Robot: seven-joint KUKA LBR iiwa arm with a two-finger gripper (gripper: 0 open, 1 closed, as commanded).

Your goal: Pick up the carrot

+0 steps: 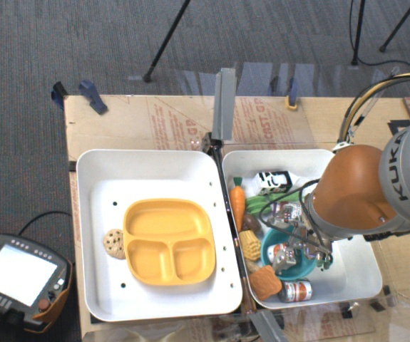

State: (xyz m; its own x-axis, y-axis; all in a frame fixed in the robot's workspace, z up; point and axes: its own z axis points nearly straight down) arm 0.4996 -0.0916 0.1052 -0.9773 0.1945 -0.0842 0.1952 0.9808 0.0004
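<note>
A dark grey ribbed carpet floor (119,34) is seen beyond a brown cardboard-covered bench top (155,116). Thin black tripod legs (170,30) are planted on the carpet. A black handheld control pendant with a pale screen (21,280) is placed at lower left.

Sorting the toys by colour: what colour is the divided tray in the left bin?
Yellow divided tray, clearest in the camera view.

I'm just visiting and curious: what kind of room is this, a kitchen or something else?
Probably a robot test lab, not a kitchen. A robot arm reaches over two white bins of toy food such as a carrot, stand legs rest on carpet, and a handheld control screen lies nearby.
</note>
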